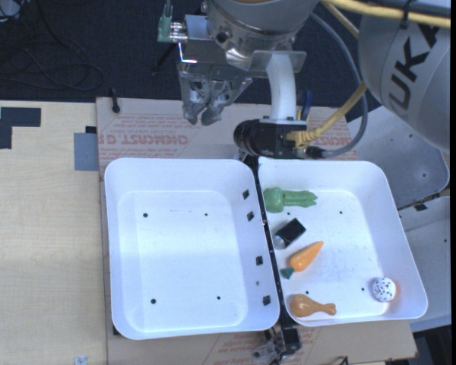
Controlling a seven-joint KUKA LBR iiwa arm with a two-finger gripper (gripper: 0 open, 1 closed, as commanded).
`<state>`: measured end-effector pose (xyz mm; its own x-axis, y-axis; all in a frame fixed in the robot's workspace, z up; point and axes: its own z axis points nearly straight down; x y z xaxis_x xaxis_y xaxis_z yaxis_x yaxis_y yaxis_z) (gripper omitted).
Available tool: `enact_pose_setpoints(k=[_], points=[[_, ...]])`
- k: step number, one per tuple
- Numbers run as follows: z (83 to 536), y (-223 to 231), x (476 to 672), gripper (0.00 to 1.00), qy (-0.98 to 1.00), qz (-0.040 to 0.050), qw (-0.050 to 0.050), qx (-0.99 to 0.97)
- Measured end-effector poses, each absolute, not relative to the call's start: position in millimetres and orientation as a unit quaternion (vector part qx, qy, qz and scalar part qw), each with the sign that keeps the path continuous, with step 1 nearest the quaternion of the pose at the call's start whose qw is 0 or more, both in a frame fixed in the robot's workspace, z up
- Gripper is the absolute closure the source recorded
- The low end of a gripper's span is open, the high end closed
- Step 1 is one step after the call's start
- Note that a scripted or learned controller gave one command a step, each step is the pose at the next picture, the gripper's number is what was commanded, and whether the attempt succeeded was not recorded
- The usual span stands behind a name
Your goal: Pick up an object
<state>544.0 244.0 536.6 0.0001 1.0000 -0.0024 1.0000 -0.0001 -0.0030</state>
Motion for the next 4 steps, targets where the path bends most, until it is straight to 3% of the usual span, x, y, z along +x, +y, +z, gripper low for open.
enact_pose_setpoints(k=[1,2,3,4], points=[[537.4,243.2,502.5,1.00,-0.708,0.0031,0.001,-0.706],[537.3,243.1,474.6,1.00,-0.708,0.0031,0.001,-0.706],[536.5,243.9,503.0,1.00,-0.707,0.0023,0.000,-0.707],[536.6,243.9,544.6,1.00,-0.707,0.0019,0.000,-0.707]])
